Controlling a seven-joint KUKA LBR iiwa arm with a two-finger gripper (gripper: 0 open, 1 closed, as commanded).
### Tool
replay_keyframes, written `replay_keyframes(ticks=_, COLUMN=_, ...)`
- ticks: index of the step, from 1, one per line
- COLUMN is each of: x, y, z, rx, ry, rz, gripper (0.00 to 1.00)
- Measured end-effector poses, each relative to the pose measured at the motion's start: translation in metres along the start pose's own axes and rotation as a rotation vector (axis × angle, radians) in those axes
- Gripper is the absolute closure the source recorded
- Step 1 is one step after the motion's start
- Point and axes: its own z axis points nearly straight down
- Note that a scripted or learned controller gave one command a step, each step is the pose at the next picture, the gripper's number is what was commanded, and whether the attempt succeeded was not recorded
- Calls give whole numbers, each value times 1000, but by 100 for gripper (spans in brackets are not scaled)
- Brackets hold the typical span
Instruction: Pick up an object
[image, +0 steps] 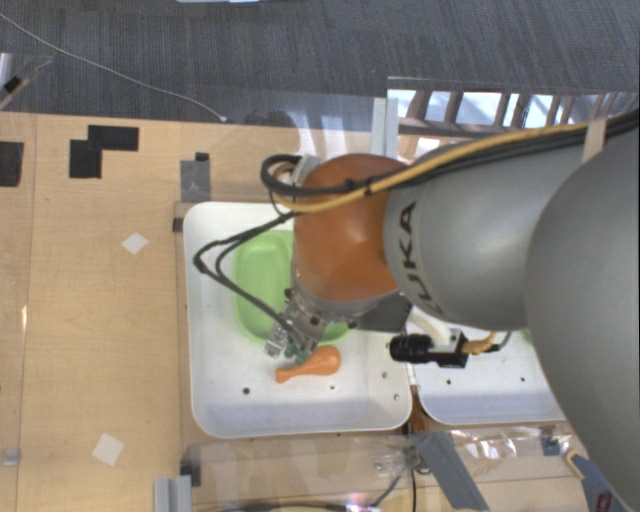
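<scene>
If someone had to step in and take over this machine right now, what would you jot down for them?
Gripper: low inside the left bin, at the edge of the green object and just above the orange object. Whether its fingers are open or shut cannot be told from this view.
Things: the green object lies in the middle of the left bin, partly under the arm; the orange object lies in front of it on the bin floor.
Done: arm brought down over the objects.
Left: nothing is visibly held, so the pick is not confirmed; grip one and lift.
</scene>
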Motion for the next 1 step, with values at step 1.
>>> replay_keyframes(ticks=1, x=5, y=12, z=-57, rx=-3, ry=-3, rz=-430, gripper=100)
